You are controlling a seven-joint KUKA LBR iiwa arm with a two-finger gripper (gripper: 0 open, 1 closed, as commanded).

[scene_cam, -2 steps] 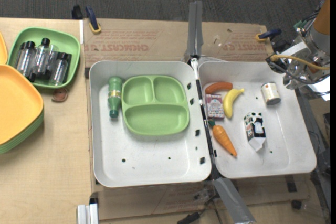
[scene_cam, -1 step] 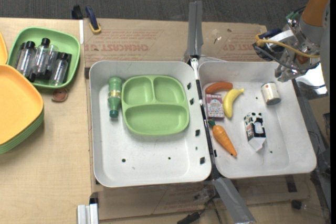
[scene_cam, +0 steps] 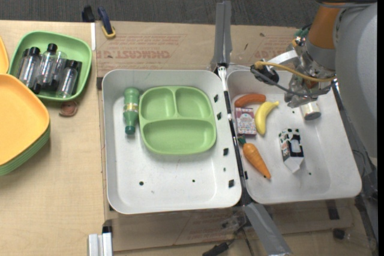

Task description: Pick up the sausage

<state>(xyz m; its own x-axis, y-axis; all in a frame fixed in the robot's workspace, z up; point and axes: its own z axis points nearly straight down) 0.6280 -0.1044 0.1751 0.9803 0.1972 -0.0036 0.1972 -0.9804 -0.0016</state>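
Nearest us lies the carrot; at its twelve o'clock, beyond the small packet, the sausage rests in the right bin, long axis three-to-nine. Our gripper hovers at its three o'clock; jaw state we cannot tell

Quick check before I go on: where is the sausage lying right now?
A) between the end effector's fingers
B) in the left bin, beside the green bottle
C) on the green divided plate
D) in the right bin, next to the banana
D: the sausage lies in the right bin, just left of the banana, above the carrot.
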